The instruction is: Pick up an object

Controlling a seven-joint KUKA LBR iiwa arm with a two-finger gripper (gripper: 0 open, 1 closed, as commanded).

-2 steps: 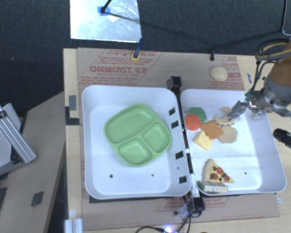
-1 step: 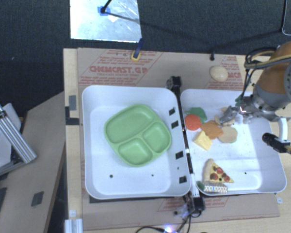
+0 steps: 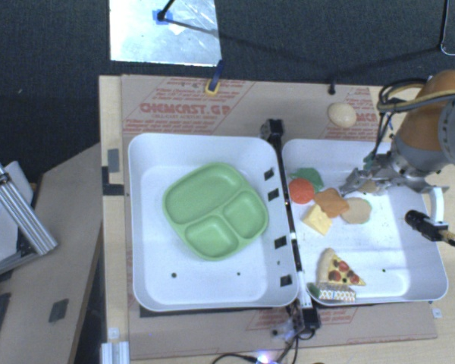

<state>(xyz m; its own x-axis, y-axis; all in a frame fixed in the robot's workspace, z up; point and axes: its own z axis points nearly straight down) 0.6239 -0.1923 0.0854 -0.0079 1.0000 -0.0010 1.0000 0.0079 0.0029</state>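
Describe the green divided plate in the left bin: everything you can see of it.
The green divided plate is pale green, looks like smooth plastic, and has rounded corners and three compartments: one large, two smaller. It lies flat and right side up, turned at an angle, near the middle of the left bin. It touches only the bin floor.

A green three-compartment plastic plate [image 3: 214, 211] lies in the left white shallow bin [image 3: 148, 279]. Both bins rest on a brown cardboard sheet with red lettering [image 3: 186, 108]. A cream egg-shaped object [image 3: 341, 114] sits on that cardboard, behind the right white bin [image 3: 425, 275]. A shiny silver square sheet [image 3: 164, 20] lies on the dark blue carpet [image 3: 45, 67] further back.
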